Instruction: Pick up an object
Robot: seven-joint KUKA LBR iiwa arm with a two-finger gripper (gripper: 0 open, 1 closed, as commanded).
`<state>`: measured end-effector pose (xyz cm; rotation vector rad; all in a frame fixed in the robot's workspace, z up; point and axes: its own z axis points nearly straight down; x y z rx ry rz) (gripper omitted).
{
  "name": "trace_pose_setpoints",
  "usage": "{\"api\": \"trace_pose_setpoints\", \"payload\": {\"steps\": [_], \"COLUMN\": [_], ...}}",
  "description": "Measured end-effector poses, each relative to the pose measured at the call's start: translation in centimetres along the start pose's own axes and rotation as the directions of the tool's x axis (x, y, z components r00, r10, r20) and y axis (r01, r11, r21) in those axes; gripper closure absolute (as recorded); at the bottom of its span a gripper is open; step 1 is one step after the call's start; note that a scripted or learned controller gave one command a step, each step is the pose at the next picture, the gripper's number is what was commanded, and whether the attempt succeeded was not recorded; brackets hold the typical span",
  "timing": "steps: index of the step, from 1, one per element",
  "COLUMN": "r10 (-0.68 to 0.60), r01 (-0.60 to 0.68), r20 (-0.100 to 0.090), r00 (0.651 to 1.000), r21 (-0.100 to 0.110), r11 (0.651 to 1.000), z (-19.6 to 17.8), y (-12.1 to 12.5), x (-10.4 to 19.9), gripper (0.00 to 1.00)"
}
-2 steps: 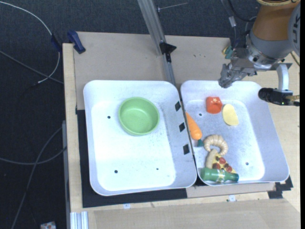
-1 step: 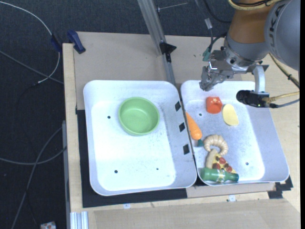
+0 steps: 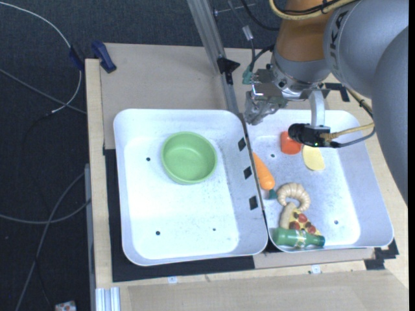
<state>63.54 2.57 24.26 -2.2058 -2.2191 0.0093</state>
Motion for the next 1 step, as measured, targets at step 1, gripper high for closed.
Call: {"api": "trace_pose_setpoints", "payload": {"steps": [1], "r10": [-0.001], "r01": [0.001], "r20": [0.001], "r00": [1.0], "r21": [-0.017], "r11": [1.0], "z": [-0.26], "y": [2.16], "x": [5.77], "gripper": [1.0]}}
